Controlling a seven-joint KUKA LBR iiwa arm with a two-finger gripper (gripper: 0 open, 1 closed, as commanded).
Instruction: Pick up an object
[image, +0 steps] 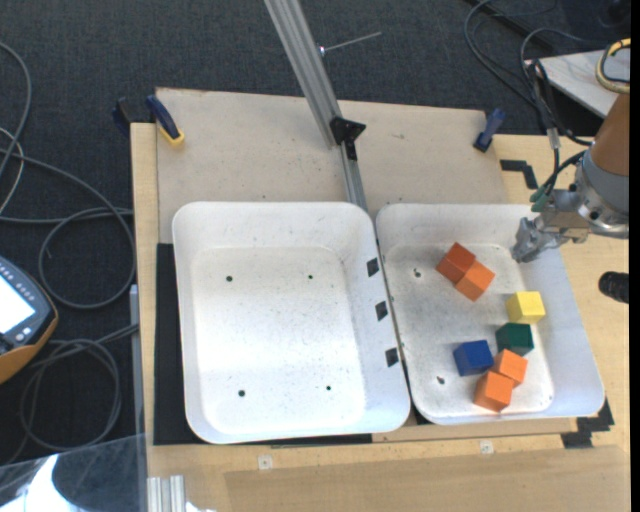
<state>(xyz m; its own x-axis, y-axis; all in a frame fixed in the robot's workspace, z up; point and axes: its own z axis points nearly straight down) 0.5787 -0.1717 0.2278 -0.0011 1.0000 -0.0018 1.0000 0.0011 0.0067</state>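
The bench (250, 150) looks like pale, matt wood board, scuffed and finely speckled. Both white bins, left (275, 225) and right (575, 340), seem smooth moulded plastic with a soft sheen, peppered with dark specks. The blocks, such as the orange pair (466, 271) and the blue block (473, 357), have flat, matt faces. A slanting rail (310, 70) at the bench's far edge is bare brushed metal. The pincer (527, 245) looks dull grey metal.

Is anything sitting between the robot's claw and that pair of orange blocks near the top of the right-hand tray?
Nothing visible does. The gripper hangs at the upper right edge of the right bin, and the stretch of white floor between it and the orange blocks looks bare. The yellow block lies below that line, off to one side.
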